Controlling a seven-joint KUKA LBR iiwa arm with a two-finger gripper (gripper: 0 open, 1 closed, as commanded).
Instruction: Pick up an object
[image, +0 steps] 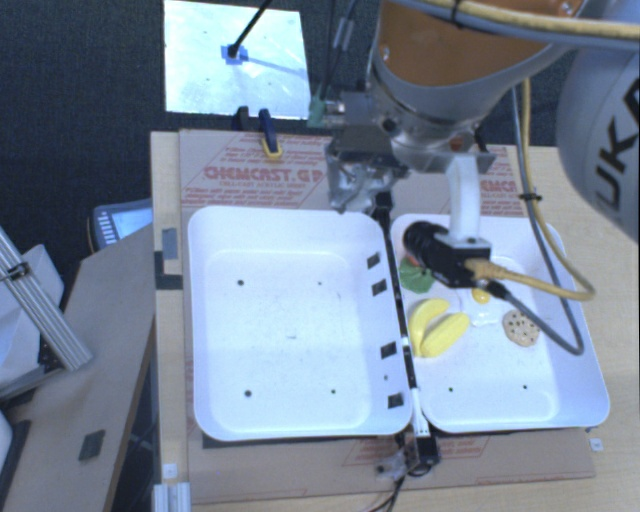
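A: What's in reach?

B: The right bin holds the lot. Largest is the yellow banana-shaped toy, near the bin's left wall. Likely light, stiff plastic, and its smooth curve may slip, so I'd close across its narrow middle.

A: And the smaller ones?

B: A green and red piece lies partly under the black camera block; hard to judge. The cookie lies flat and thin, awkward to pinch.

A: The gripper?

B: Raised over the bins' far edge; I cannot tell how it is set, and I see nothing in it.
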